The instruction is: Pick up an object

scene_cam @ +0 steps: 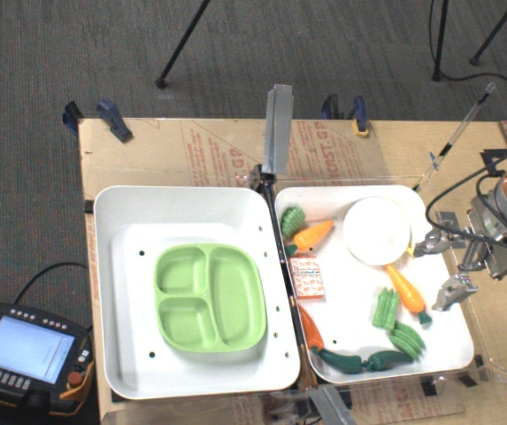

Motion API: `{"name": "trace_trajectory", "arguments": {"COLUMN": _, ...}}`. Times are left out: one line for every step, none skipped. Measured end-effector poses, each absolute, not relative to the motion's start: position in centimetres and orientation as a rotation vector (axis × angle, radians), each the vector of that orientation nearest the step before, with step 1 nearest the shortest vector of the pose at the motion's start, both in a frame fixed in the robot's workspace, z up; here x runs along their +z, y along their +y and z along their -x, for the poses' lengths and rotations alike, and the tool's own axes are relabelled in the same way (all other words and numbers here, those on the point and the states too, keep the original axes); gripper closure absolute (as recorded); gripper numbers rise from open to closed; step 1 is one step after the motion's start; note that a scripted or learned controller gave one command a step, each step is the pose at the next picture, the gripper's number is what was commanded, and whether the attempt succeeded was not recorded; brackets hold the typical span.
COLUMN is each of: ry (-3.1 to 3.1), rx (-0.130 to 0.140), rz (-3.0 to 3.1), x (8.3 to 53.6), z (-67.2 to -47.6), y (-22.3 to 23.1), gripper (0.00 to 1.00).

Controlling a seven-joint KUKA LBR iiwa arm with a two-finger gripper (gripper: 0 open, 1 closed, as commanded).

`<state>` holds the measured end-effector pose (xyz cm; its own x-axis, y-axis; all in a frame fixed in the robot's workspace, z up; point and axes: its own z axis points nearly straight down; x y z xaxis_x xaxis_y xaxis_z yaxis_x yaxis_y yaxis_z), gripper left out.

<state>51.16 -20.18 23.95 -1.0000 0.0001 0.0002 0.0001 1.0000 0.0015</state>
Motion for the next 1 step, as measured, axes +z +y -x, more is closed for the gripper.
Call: {"name": "trace_trajectory", "arguments": {"ry": -3.122, "rx": -0.008, "rz": 0.208, "x": 8.67, "z": -51.59, "y": -20.67, "gripper": 0.00}}
